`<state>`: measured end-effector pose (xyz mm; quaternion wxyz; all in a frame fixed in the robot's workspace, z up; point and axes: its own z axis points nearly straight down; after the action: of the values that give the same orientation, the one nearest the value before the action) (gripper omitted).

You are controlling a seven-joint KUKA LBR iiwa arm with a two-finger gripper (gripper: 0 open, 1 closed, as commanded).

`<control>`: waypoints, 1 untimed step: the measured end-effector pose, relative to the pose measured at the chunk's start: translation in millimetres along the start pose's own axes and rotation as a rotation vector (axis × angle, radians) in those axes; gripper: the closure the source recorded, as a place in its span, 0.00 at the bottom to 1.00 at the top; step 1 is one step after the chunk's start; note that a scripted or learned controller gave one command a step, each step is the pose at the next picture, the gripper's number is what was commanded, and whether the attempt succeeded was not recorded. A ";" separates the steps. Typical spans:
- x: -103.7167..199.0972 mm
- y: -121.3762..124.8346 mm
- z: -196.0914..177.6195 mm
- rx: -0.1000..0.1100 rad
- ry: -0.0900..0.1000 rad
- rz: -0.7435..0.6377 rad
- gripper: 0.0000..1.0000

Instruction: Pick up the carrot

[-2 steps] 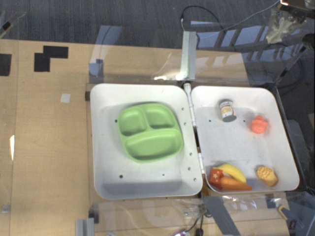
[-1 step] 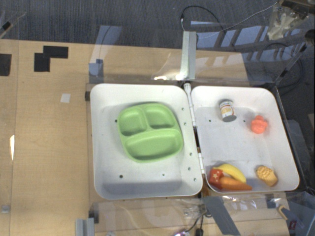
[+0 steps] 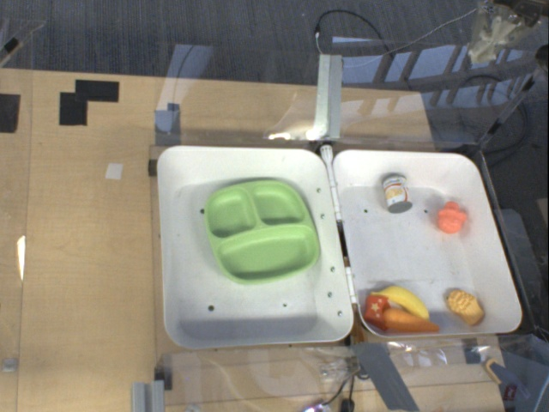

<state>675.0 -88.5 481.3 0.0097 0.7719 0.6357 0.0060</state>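
Lying in the right bin's point(image 3: 412, 251) near-left corner, wedged betw. the near wall, a banana point(image 3: 403, 299) and a red fruit point(image 3: 375, 306), the carrot point(image 3: 410, 321) is pointing its thin tip right, long axis approx. along that wall, while far back-right the gripper point(image 3: 502, 20) is hanging well apart, grip state impossible to tell.

Even overhead light, soft shadows, glare streaks, slight blur

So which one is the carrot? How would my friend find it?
Look in the right white bin, down at its near left corner. Three things huddle there: a yellow banana, a red thing, and the carrot. The carrot is the long orange one lying nearest the bin's front edge.
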 end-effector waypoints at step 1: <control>2.0 1.1 -11.6 -0.005 -0.001 -0.007 1.00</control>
<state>676.3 -86.6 492.9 0.0118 0.7696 0.6384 0.0073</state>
